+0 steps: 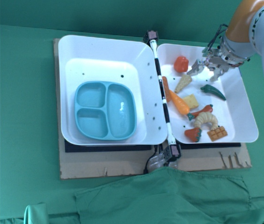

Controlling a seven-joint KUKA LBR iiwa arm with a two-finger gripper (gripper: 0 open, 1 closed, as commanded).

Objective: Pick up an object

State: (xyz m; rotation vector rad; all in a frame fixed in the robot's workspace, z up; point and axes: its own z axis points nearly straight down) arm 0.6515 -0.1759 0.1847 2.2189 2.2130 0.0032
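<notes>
Two shallow white bins sit side by side on the bench. From the camera view above, the left bin [104,48] carries a light-blue divided plate [105,110] with three compartments. The right bin [242,107] is scattered with toy food: a red pepper [181,64] near its far edge, a pale corn cob [183,83] just below that, a long carrot [178,103] running along the divider side, a yellow cheese wedge [191,101] touching the carrot, a green chilli [213,91] toward the right wall, a red chilli [202,111], a curled croissant-like piece [206,120], a strawberry [193,134] and a small waffle [217,133] near the front edge.

The gripper [206,68] hangs over the far part of the right bin, between the red pepper and the green chilli, just right of the corn cob. Its fingers look spread apart with nothing between them, though the angle makes this hard to confirm.
</notes>
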